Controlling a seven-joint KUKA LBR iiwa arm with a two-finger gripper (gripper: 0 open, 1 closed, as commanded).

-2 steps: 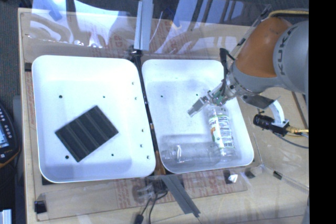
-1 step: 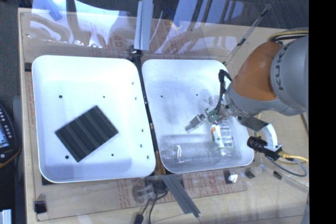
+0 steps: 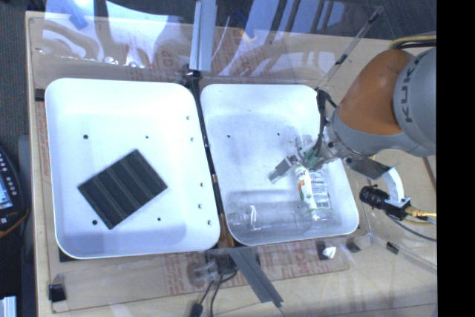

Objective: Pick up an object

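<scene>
The gripper (image 3: 291, 163), fingers spread wide, is hovering just beside the small bottle (image 3: 305, 185), which looks light, stiff and slippery, best pinched across its middle.

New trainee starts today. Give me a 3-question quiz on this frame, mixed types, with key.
1. True or false: the dark ribbed slab lies in the right bin.
2. Which thing lies nearest the gripper? A) the slab B) the small labelled bottle C) the clear bottle
3. Fill in: the arm comes in from the view's ____ side.

Key: 1. False, it lies in the left bin. 2. B. 3. right.
</scene>
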